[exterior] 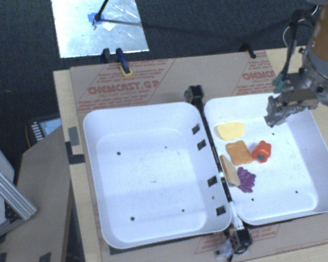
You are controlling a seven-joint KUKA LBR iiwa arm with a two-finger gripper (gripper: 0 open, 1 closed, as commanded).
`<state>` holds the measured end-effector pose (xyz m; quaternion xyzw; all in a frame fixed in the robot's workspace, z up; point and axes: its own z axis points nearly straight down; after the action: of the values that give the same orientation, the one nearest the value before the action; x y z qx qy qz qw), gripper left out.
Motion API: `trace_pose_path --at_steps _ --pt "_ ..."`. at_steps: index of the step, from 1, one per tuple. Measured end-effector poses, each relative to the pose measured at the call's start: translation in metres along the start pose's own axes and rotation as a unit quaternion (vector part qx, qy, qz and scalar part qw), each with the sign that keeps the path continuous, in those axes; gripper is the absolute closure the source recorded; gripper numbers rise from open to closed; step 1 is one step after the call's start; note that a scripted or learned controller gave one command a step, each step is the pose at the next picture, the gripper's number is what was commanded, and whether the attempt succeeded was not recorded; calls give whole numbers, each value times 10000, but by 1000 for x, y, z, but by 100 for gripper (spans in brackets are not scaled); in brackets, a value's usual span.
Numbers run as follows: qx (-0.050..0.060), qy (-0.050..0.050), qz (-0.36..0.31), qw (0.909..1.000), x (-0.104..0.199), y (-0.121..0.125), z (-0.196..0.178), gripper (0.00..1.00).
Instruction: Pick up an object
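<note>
The tool (273,115), its opening impossible to tell, hangs above the right bin (318,196) just beside the yellow slice (230,130) and orange-red toy (262,151).

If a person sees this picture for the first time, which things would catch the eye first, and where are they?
The eye goes first to the small cluster of toy foods in the right white bin, near the divider: a pale yellow flat piece, an orange-tan block, a red-orange round piece and a purple bunch. Above them, to the right, hovers the grey two-finger gripper.
</note>
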<state>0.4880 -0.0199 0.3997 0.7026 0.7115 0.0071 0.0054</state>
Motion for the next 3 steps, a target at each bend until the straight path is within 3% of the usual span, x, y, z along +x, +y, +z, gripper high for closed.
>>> trace_pose_path --at_steps 1,2,3 --pt "43 5 -3 10000 79 4 -54 100" --pt "49 2 19 10000 130 2 -113 100" --pt "61 4 20 10000 183 18 -136 100"
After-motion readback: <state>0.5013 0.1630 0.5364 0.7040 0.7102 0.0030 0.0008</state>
